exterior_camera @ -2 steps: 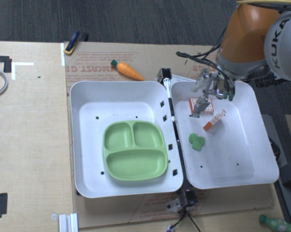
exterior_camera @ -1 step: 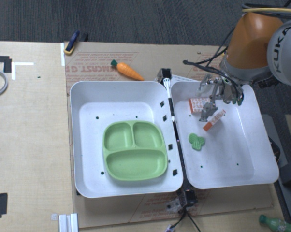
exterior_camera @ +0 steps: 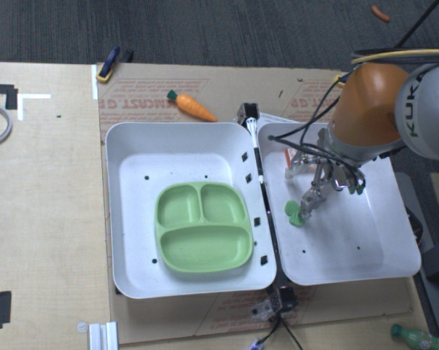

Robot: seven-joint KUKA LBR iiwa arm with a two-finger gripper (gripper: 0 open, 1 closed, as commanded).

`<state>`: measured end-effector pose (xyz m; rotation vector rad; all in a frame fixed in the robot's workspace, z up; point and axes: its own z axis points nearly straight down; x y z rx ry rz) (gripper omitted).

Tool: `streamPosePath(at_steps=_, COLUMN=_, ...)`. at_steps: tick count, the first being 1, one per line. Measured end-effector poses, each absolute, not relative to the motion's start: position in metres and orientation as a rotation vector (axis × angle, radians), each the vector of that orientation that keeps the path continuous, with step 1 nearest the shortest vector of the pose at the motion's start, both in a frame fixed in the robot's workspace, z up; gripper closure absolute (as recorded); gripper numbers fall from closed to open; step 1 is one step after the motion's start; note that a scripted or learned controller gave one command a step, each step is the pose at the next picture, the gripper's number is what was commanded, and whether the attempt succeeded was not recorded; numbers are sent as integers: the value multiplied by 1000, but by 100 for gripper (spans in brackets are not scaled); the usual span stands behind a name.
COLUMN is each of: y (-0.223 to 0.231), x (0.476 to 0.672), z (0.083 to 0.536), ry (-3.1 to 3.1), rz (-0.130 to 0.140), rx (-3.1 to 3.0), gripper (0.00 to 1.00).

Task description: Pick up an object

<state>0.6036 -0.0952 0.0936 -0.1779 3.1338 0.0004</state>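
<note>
Lying low in the left shallow white bin [exterior_camera: 125,217], nearest the camera, a pale green three-compartment plastic tray [exterior_camera: 203,227] rests flat, while in the right shallow white bin [exterior_camera: 373,246] a small green object [exterior_camera: 296,214] sits on the floor near that bin's left wall. Just above it the hand [exterior_camera: 309,201] of the grey arm with the orange band [exterior_camera: 369,108] points down at the small object, its tips touching or just beside it, and whether it is clenched or released cannot be told. Farther back on the cardboard-covered tabletop [exterior_camera: 44,217], an orange toy carrot with a green top [exterior_camera: 192,106] lies behind the left bin.
</note>
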Motion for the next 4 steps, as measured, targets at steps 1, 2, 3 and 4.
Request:
streamPosePath(at_steps=1, y=-93, x=628, z=91, ry=3140, rz=9, rx=452, gripper=0)
streamPosePath(at_steps=2, y=-93, x=597, z=93, ry=3079, rz=1, rx=616, gripper=0)
streamPosePath(at_steps=3, y=-92, x=616, z=92, ry=3087, rz=-1, rx=622, gripper=0)
streamPosePath(at_steps=4, y=-92, x=619, z=103, ry=3075, rz=0, rx=619, gripper=100)
